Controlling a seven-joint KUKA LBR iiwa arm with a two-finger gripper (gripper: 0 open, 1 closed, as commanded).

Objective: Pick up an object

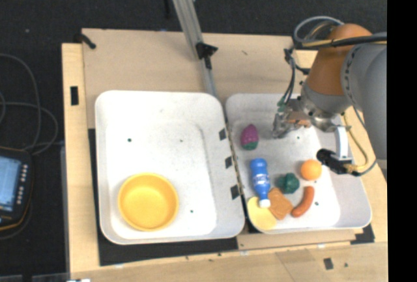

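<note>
The right bin (pixel 273 105) holds a purple fruit-like toy (pixel 249 137), a blue bottle (pixel 259 178), a dark green piece (pixel 287 182), an orange ball (pixel 311 170), a red sausage-shaped toy (pixel 303 201), an orange-brown block (pixel 279 203) and a pale yellow disc (pixel 260 217). My gripper (pixel 284 124) hangs over the bin's upper part, right of the purple toy and apart from it. Nothing shows between its fingers. The arm covers the bin's upper right corner.
The left bin (pixel 163 124) holds a yellow bowl (pixel 148 201) at its lower left. A metal pole (pixel 186 10) slants down to the gap between the bins. A black tablet (pixel 10 186) lies off the bench at the left.
</note>
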